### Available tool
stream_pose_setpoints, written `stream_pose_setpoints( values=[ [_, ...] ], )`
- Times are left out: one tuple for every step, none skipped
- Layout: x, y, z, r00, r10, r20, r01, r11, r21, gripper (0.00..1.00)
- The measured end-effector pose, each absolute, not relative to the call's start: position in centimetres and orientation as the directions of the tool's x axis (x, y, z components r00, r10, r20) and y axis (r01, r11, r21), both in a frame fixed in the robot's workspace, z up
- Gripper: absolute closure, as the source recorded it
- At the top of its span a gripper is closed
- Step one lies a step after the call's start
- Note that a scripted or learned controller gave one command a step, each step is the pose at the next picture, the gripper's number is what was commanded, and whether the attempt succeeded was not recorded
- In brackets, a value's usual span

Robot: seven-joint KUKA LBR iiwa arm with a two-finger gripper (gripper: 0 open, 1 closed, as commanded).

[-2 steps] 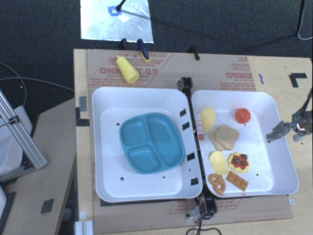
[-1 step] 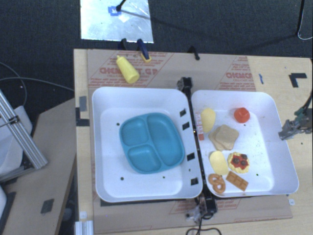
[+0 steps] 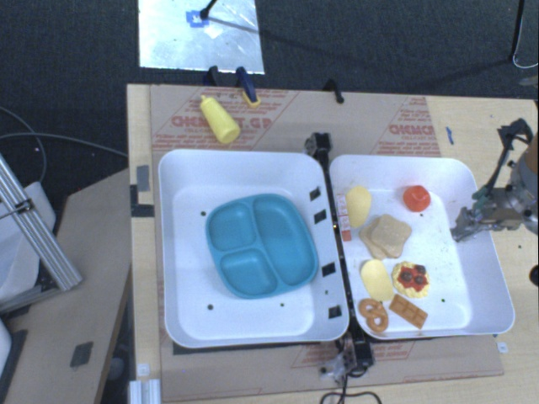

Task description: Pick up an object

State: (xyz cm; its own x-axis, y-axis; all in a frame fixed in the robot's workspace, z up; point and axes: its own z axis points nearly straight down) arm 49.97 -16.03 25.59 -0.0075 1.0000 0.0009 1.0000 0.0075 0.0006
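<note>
Pretzel [image 3: 373, 314] front; gripper [image 3: 465, 229] above right bin [image 3: 484, 310] (toy food).

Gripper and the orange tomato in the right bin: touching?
Apart. Camera view shows bare white bin floor between the gripper at the bin's right edge and the tomato.

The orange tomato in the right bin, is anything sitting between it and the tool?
Nothing visible does. The orange tomato sits near the back of the right bin, and the tool is at that bin's right side, a little nearer the front. Bare white floor lies between them. The bread slice and the other food lie left of that path.
</note>
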Motion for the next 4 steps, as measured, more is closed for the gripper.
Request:
stream_pose_setpoints(
  values=[
    [51.5,-10.4,22.8,-0.010,1.000,0.003,1.000,0.010,0.000,1.00],
    [48.5,-7.2,18.5,-0.006,1.000,0.002,1.000,0.006,-0.003,1.00],
    [49.2,-0.5,18.4,-0.011,1.000,0.003,1.000,0.011,0.001,1.00],
    [54.0,3.4,18.5,-0.009,1.000,0.001,1.000,0.009,0.005,1.00]
  ],
)
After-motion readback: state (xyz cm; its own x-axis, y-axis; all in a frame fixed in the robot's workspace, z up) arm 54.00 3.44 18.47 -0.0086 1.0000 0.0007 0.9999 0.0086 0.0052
